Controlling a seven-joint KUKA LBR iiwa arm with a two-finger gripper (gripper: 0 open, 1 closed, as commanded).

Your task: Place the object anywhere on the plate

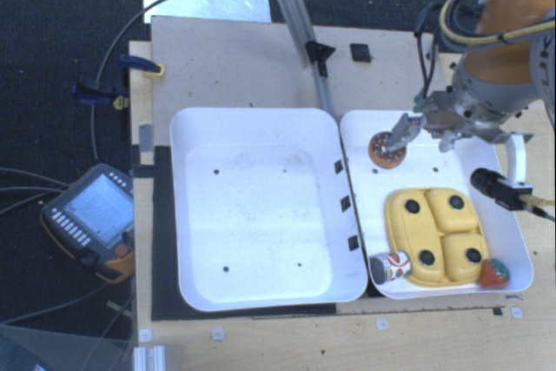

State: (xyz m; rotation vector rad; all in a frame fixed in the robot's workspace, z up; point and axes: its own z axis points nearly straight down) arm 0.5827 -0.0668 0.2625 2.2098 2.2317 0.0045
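A teach pendant (91,221) lies on dark carpet left of the bench (234,56). The left bin (256,204) is bare white. In the right bin (512,213), the gripper (401,135) hangs over a brown, donut-like object (387,150); whether its fingers are apart or together I cannot tell. The yellow plate (439,235) sits nearer, a can (389,266) and strawberry (494,273) touching its corners.

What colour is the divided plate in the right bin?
Yellow, with four compartments; the plate shows clearly in the camera view.
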